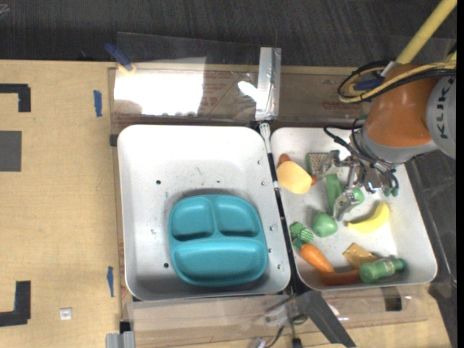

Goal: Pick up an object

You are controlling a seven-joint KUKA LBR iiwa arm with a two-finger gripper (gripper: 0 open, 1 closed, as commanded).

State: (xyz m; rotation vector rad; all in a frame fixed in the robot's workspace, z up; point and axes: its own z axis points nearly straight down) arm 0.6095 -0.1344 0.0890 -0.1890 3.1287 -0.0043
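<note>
a single camera sits fixed above the bench (pixel 51 194), looking down at a slant and from fairly far off, taking in both white bins: the left bin (pixel 138 158) near frame centre, the right bin (pixel 420 230) toward the right side.

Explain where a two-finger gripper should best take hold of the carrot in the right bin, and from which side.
Probably across the carrot's orange body near its middle, coming from above. It lies flat and slanted, so jaws closing across its narrow width should fit. Its leafy green end sits near the bin wall, leaving less room there.
</note>
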